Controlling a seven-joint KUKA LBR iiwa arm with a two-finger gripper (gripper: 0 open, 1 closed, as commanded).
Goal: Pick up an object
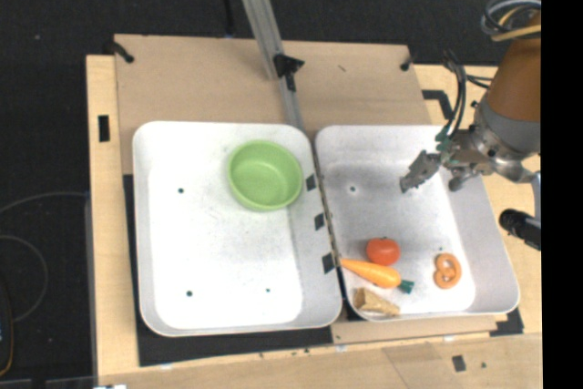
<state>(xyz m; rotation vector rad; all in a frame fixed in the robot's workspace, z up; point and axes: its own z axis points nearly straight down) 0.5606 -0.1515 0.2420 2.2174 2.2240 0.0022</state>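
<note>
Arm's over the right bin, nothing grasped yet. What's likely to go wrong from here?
1. The tomato, carrot and tan wedge lie close together near the right bin's front wall, so a descent may nudge a neighbour or catch two.
2. The carrot lies by the divider, leaving little room there.
3. The end effector hovers well behind them, over bare floor; closing here would grab nothing.

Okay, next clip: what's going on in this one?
A grey KUKA arm with an orange band reaches in from the right, its two-finger gripper spread open over the upper part of the right white bin, holding nothing. The small red tomato, orange carrot, orange pretzel-shaped ring and tan wedge lie untouched near that bin's front edge. A green plastic bowl sits in the left white bin.
</note>
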